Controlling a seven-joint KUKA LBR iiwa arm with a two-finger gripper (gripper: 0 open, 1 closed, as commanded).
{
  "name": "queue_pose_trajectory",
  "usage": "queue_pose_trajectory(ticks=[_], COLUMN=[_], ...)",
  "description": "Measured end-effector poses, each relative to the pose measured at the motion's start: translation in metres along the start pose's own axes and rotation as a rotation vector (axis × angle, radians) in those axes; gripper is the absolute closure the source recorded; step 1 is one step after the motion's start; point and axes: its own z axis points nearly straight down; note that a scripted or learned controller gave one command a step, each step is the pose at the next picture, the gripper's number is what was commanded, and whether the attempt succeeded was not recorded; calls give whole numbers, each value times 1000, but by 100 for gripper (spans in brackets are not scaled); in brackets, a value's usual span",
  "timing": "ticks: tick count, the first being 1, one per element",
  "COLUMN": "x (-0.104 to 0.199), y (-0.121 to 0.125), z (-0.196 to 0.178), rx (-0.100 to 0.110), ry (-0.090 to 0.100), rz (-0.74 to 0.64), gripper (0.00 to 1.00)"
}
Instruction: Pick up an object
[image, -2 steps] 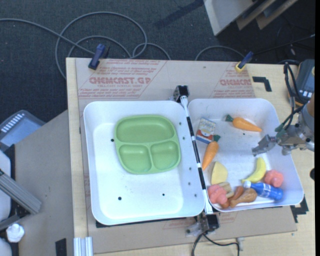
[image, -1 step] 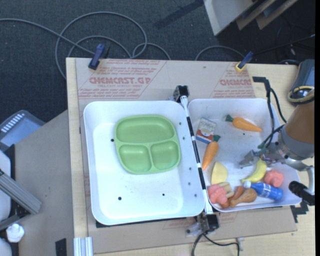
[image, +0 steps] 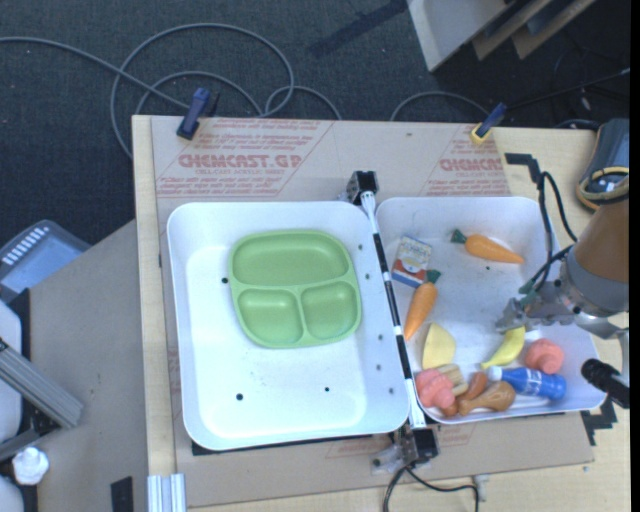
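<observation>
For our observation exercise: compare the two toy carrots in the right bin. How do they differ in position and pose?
1. The upper carrot lies near the far wall of the right bin; the lower carrot lies by the divider beside the left bin.
2. The upper carrot lies almost crosswise, green end pointing left; the lower carrot runs nearly lengthwise, green end away from the camera.
3. The upper carrot lies apart; the lower carrot's top meets a small carton.
Both are orange with green tops.
</observation>
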Motion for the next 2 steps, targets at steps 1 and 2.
queue_pose_trajectory(ticks=[1, 2], x=[80, 161], y=[56, 98], z=[10, -91], rx=[0, 0], ry=[2, 3], rz=[-3, -3], gripper=[100, 100])
